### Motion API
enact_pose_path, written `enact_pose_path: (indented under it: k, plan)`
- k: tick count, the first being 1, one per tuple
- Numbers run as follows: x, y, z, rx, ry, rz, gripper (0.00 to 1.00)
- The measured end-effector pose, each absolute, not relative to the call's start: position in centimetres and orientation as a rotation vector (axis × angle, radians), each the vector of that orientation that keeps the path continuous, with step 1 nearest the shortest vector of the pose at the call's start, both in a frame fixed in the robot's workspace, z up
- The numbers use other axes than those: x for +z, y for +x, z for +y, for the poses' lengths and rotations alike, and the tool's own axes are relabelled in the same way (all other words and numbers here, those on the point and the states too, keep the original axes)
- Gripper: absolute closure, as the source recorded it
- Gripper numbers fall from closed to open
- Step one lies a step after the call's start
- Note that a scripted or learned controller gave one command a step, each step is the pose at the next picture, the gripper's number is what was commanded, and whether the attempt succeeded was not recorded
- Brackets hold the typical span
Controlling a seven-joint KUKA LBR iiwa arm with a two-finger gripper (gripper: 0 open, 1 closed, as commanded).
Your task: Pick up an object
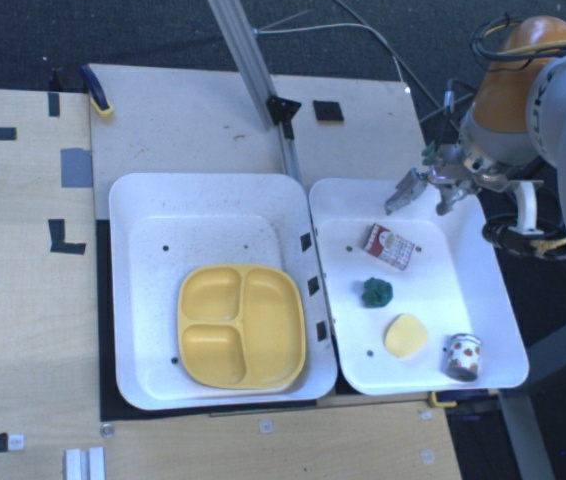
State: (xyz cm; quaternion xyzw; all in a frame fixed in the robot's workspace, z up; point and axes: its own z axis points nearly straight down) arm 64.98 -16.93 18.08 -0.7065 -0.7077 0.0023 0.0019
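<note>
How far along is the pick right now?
Nothing looks picked yet. The tool is open above the right bin's far edge, nothing between its fingers. The red carton, green lump, yellow piece and small cup lie in the bin. Descent, grasp and lift remain.

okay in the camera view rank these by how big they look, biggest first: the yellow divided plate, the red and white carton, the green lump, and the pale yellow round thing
1. Yellow divided plate, by far the largest.
2. Red and white carton.
3. Pale yellow round thing, close to the carton, so those two are hard to separate.
4. Green lump, the smallest.
</note>
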Motion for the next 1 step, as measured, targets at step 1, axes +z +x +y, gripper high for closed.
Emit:
enact_pose_path:
  k: [1]
  plan:
    - [11.64, 65.05, -16.42, 0.009, -2.215, -2.220, 0.00]
